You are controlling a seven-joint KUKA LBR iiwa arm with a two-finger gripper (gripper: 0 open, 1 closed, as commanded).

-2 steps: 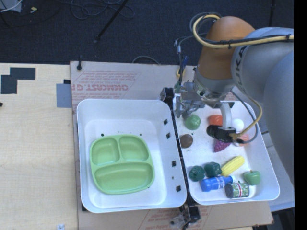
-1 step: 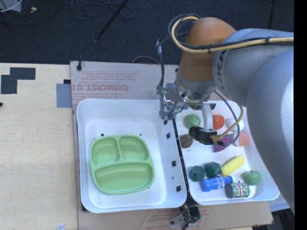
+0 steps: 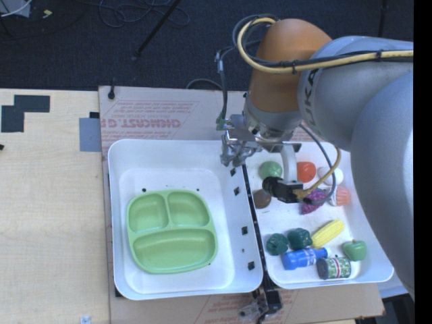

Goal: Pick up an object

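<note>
Gripper: hangs at the far end of the wall where the two bins meet, on the left bin's side of that wall. Metal parts overlap at this slant, so I cannot tell whether it stands apart or together. The grey arm with its orange band comes in from the right and covers the far right corner of the right bin.

Left bin: holds one green divided plate, lying flat, near-left of centre, well apart from the gripper.

Right bin: all the small pickable pieces lie here.
- Far row: green round toy just right of the gripper; orange toy further right; white piece beyond it, partly hidden.
- Middle: brown toy close to the dividing wall; purple toy to its right; pink toy just beside the purple one.
- Near group: yellow corn, tilted; two dark green toys side by side; blue bottle on its side, just near of them; green pepper at the right; small can on its side, touching or almost touching the bottle's right end.

Under both bins: cardboard sheet with red print, on the pale bench.
</note>
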